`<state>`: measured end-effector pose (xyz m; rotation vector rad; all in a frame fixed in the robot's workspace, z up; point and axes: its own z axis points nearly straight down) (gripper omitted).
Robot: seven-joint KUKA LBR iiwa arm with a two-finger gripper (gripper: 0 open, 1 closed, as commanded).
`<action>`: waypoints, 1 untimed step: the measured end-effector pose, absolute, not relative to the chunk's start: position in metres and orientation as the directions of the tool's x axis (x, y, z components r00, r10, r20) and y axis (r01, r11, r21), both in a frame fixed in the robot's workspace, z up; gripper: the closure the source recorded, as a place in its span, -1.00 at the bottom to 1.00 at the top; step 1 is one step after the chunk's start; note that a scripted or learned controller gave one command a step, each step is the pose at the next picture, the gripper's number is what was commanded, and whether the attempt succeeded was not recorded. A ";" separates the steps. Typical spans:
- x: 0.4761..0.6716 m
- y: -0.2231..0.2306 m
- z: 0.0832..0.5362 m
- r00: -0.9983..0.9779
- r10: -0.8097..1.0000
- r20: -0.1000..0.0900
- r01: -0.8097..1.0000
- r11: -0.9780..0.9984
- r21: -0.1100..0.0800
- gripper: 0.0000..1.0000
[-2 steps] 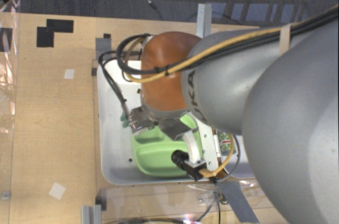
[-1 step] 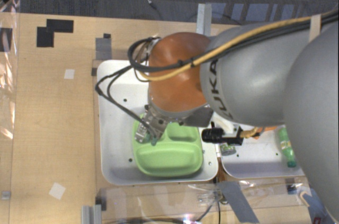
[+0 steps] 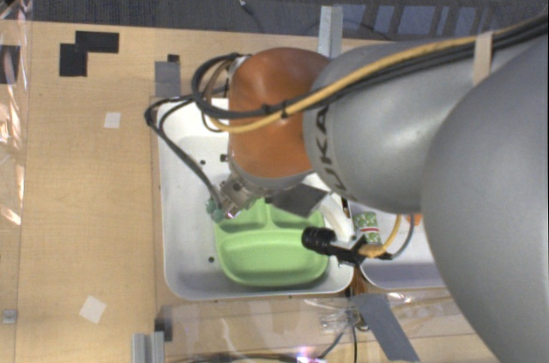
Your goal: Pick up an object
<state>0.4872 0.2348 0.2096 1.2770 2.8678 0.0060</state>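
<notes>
- We record a green tray-like object (image 3: 270,257) lying in the left bin (image 3: 180,224), toward its near side.
- The gripper (image 3: 230,203) sits at the object's upper left edge; its state we cannot tell.
- The arm (image 3: 412,130) bears partial lettering, a "K" and "A".
</notes>
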 end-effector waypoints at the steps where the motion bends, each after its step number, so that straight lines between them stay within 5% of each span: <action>1: 0.489 0.206 0.270 -0.896 0.443 -0.006 0.443 0.896 0.007 1.00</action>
